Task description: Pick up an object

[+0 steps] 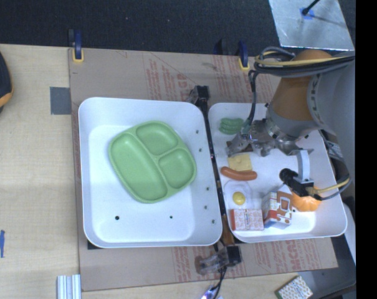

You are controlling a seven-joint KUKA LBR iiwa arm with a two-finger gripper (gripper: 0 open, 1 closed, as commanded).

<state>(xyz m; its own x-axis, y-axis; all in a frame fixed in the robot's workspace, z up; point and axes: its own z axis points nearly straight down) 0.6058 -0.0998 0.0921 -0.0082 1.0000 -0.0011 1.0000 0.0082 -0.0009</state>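
My gripper [243, 142] hangs low over the back part of the right bin [328, 229], below the grey arm with its orange band [294, 98]. It is just above a yellow cheese wedge [240, 162] and right of a green toy [229, 126]. A hot dog [238, 174] lies in front of the cheese. Nearer the front are a fried egg [238, 199], a red and white carton [246, 218], a second carton [278, 208] and an orange piece [306, 203]. Nothing can be seen held.
The left bin [95, 223] holds a green divided plate [152, 161]. A black cable and fitting [292, 179] hang from the arm over the right bin. A wall with clips separates the bins [212, 167].
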